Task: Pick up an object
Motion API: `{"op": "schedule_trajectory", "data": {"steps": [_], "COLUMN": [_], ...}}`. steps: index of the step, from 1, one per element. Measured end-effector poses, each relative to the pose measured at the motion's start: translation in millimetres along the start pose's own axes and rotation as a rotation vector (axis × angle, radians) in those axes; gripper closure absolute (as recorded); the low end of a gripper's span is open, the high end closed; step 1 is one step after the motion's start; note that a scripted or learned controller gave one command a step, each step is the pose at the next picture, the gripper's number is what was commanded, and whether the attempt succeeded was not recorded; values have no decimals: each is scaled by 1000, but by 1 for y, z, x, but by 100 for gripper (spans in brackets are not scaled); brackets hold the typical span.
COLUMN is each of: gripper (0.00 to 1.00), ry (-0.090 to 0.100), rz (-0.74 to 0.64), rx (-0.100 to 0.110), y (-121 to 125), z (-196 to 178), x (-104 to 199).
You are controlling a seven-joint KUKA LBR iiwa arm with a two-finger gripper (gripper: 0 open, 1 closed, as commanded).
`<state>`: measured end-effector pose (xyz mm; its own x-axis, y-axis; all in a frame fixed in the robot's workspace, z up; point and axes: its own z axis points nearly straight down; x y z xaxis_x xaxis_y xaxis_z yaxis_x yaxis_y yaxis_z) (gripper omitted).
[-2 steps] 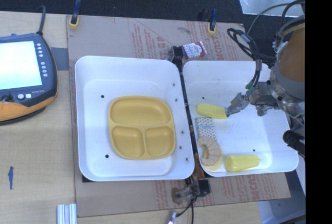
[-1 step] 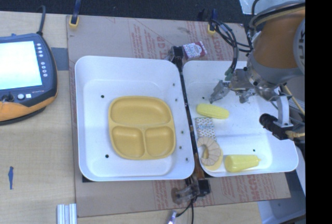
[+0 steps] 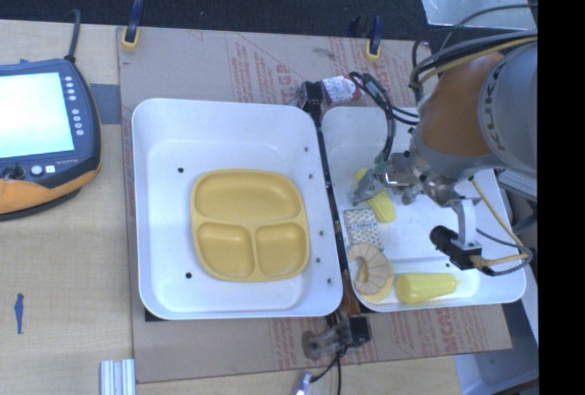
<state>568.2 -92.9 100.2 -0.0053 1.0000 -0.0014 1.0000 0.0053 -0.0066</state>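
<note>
Camera view: gripper (image 3: pixel 377 187) was seen low in the rt bin (image 3: pixel 512 293), over small yellow objs (image 3: pixel 382 208); its opening couldn't be told. A yellow block (image 3: pixel 425 287) and tan ring (image 3: pixel 372 271) lay nr the front edge. A yellow tray (image 3: pixel 249 224) sat in the lt bin (image 3: pixel 155 201).

The wooden bench (image 3: pixel 64 274) bears a cardboard sheet (image 3: pixel 228 64) under two white bins (image 3: pixel 155 201), and a teach pendant (image 3: pixel 41 137) at left

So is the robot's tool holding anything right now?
Tool: down in the right bin near a small yellow piece; open or closed cannot be told.
</note>
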Motion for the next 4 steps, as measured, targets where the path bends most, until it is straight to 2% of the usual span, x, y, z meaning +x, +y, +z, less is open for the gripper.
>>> {"op": "schedule_trajectory", "data": {"steps": [1, 2, 3, 4], "gripper": [0, 0, 0, 0], "ry": [0, -1, 0, 1], "rz": [-1, -2, 1, 0], "rx": [-3, -4, -1, -5], "y": [25, 38, 29, 47], "z": [8, 8, 8, 8], "x": [-3, -7, -3, -7]}}
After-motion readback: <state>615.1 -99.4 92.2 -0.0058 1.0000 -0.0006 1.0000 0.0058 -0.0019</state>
